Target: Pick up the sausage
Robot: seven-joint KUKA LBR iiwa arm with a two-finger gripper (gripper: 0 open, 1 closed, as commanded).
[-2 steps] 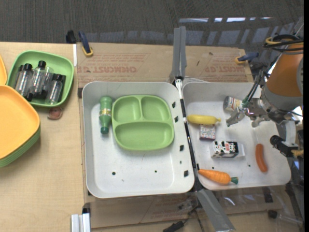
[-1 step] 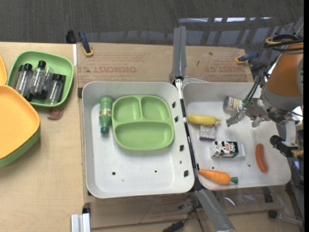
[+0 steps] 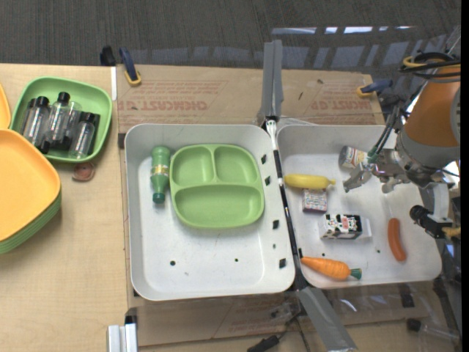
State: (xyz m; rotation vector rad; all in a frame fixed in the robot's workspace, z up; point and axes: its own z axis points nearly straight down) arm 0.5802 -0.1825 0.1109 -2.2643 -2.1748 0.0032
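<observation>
I've got the end effector hanging fingers apart, holding nothing, in the right bin. Sausage lies near the bin's right edge, below. Risk: descending off-centre, nudging it against the wall.

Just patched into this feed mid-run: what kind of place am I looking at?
Likely a robotics lab bench: two white bins on clamped cardboard, toy food such as a sausage and carrot, and the arm's gripper above them.
</observation>
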